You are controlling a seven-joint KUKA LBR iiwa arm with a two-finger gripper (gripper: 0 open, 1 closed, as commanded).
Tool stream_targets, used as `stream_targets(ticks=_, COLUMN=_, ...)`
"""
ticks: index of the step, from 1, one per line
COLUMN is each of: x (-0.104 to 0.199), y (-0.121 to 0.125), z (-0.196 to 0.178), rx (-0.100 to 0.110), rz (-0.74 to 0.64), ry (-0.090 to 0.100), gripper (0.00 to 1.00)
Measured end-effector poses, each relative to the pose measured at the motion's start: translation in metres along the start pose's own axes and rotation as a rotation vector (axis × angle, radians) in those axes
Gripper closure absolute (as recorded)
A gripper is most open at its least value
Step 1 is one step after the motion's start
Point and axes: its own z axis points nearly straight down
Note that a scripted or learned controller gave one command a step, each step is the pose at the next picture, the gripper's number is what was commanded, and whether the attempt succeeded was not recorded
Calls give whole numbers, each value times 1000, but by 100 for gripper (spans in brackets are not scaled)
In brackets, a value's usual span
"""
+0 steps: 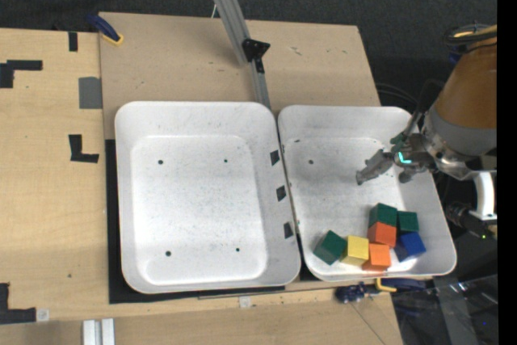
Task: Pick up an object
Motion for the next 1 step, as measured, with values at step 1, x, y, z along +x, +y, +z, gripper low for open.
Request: stream_targets(ticks=1, x=0, y=1, z=-2, rx=-4, rz=-2, ry=-1, gripper=0)
